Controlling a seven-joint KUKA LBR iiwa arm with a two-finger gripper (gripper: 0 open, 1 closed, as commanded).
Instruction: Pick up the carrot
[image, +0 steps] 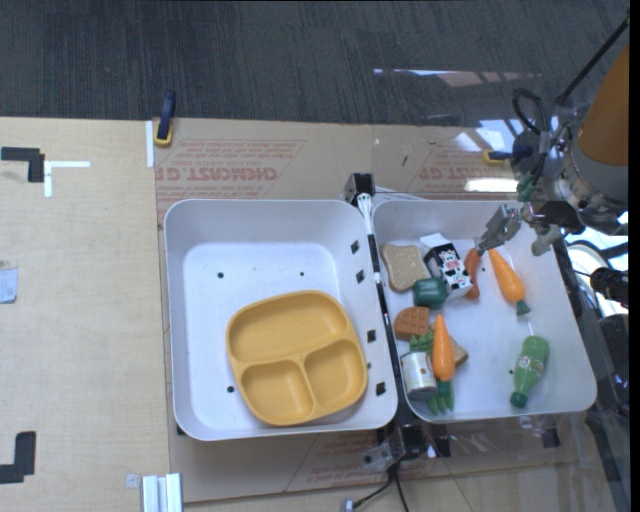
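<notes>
The orange carrot (507, 279) with a green tip lies loose below the spread-open claw (497, 231).

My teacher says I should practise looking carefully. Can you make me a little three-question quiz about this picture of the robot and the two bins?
1. True or false: the yellow tray lies in the left bin.
2. How many carrots are in the right bin?
3. Which lies nearest the gripper? A) green bottle B) carrot C) can

Key: 1 true. 2 two: one near the gripper, another carrot beside the can. 3 B.
</notes>
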